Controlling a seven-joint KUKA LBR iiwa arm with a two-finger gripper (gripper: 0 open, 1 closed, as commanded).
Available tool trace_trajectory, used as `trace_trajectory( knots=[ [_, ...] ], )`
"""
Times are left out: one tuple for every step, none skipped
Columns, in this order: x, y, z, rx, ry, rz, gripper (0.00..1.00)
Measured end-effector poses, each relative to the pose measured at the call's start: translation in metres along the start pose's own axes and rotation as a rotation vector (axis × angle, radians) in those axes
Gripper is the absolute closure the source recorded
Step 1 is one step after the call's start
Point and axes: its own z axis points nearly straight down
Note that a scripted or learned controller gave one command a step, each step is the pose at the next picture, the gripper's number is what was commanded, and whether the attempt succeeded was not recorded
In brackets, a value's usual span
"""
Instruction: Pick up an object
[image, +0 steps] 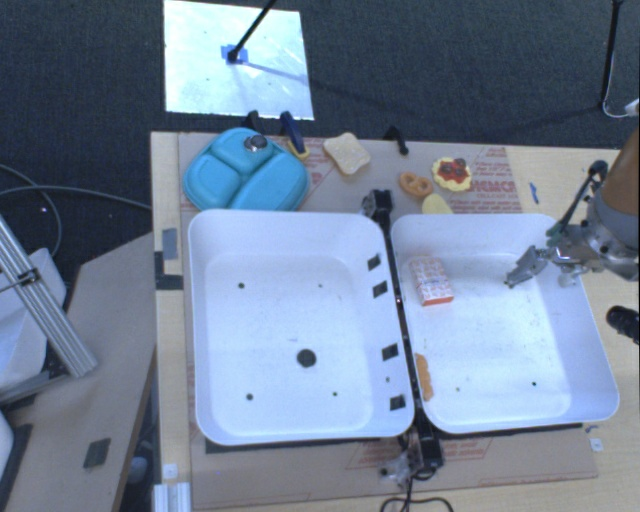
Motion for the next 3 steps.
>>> trace_trajectory(
  knots=[
    [0.158,0.037,-0.001,-0.009,0.008,-0.023,0.00],
    [0.117,0.086,0.040,-0.007,0.001,-0.007,0.00],
    [0.081,0.086,-0.017,-0.011,-0.001,-0.003,0.00]
  ],
)
